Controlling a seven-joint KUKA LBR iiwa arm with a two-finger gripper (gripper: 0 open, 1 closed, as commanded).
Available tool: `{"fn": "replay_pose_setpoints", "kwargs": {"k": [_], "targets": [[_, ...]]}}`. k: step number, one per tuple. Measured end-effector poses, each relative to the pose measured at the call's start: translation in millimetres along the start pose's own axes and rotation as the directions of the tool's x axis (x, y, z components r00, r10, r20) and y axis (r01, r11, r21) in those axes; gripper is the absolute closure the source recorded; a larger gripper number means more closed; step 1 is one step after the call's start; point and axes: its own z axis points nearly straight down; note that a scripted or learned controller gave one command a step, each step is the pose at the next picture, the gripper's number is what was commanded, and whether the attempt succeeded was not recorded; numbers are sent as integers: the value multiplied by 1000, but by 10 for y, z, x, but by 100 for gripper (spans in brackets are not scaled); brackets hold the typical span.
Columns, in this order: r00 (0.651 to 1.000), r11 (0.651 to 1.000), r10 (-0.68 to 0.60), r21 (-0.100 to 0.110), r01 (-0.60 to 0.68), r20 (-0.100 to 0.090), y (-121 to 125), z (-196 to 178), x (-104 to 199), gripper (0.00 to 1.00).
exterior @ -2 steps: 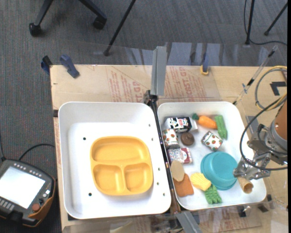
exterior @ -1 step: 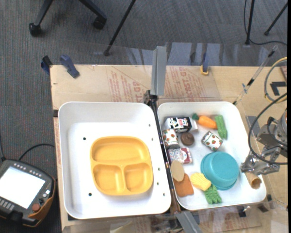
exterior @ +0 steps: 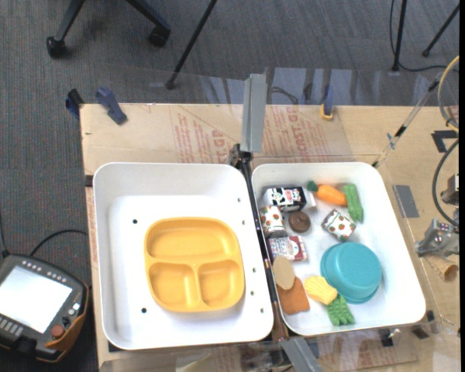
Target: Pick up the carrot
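Red lettering printed on the cardboard sheet [exterior: 294, 134] behind the bins, upside down and too faint to read. Small printed packs too, labels too small to make out.

Two white bins side by side. In the left bin [exterior: 116, 200], one yellow tray [exterior: 194, 263] with three compartments.

In the right bin [exterior: 395, 285], counted:
- one carrot [exterior: 331, 194], orange with a green top, lying near the far wall, just beside a green pod [exterior: 353, 202] on its right and near a black-and-white carton [exterior: 285, 198] on its left
- four small packs in all: that black-and-white carton, a spotted pack [exterior: 272, 219] below it, a red-and-white pack [exterior: 287, 248] lower still, and a white pack with red dots [exterior: 337, 224] under the carrot
- one dark brown round piece [exterior: 299, 222] between the packs
- one teal bowl [exterior: 351, 271], upside down, towards the near right
- one yellow ridged piece [exterior: 320, 289] touching the bowl's near-left rim
- one green leafy piece [exterior: 339, 311] just below that
- one orange-brown slice [exterior: 294, 297] with a beige oval piece [exterior: 283, 272] resting at its far end

Left of the bench, one handheld screen unit [exterior: 31, 301] on the floor.

Gripper state: impossible to tell.
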Motion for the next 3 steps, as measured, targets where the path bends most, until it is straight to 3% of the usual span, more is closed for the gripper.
{"fn": "replay_pose_setpoints", "kwargs": {"k": [1, 2, 3], "targets": [[928, 928, -373, -7, 373, 4, 17, 622, -18, 100], [761, 761, -649, -3, 649, 4, 10, 263, -9, 100], [468, 468, -884, 0, 884, 4, 37, -483, -78, 100]]}}
